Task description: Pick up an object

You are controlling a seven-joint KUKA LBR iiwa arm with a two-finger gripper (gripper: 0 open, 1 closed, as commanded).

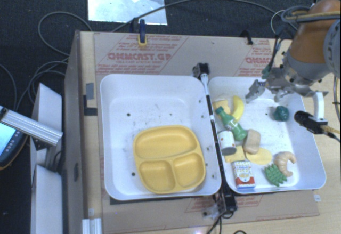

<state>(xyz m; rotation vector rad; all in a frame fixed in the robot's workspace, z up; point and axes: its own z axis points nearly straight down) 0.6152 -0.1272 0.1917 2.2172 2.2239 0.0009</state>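
Fingers of the gripper [259, 89] are too small and dark against the bin to judge, so I cannot tell whether they stand apart or together; nothing shows between them, and I would not call anything held. The gripper hangs at about one o'clock of the right bin [309, 137], over bare white floor just inside the far wall, with the grey arm [311, 46] reaching in from three o'clock.

Candidates to pick all lie in that right bin. Nearest is the banana [237, 106], at about seven o'clock from the gripper and near it. Touching the banana's lower end is the green bottle [233, 122], lying tilted beside the divider. A dark green ball [281, 113] sits alone at four o'clock from the gripper, well apart from the rest. Farther down sit a croissant [284, 159], a green toy [274, 174] and a small red carton [243, 172]. The left bin [114, 121] bears a yellow divided plate [169, 158].

To do the step well, I would judge the lone ball or the banana the best target: free space around each lets the fingers straddle it. Centre over the object before descending, and align the closing direction across the banana's narrow width rather than its length.
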